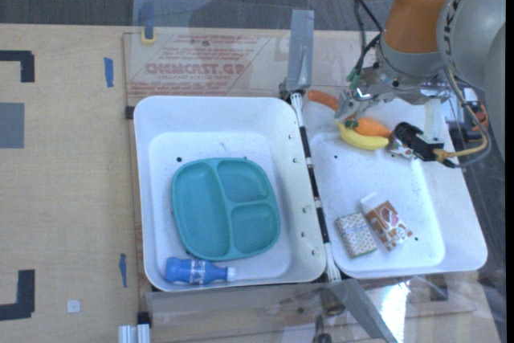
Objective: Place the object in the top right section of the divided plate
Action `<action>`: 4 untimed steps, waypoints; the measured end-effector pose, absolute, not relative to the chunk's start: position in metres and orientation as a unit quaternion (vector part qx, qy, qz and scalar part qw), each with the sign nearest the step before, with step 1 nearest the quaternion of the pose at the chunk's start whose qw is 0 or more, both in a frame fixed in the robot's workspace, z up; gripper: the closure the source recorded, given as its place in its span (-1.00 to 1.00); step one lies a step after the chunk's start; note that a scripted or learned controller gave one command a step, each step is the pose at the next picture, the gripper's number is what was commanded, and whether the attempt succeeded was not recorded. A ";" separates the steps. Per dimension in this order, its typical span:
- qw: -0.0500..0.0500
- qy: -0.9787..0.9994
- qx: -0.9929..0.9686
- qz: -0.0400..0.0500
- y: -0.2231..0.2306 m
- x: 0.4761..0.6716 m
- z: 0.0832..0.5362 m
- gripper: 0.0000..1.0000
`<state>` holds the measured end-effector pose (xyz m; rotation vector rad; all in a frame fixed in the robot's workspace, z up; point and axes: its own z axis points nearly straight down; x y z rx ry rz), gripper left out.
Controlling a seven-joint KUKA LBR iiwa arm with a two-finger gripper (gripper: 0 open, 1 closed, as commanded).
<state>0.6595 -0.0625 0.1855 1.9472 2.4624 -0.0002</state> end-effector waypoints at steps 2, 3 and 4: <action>-0.001 0.846 0.533 -0.001 0.099 0.558 0.148 1.00; -0.001 0.908 0.419 0.000 0.120 0.493 0.203 1.00; -0.001 0.908 0.419 0.000 0.120 0.494 0.203 -1.00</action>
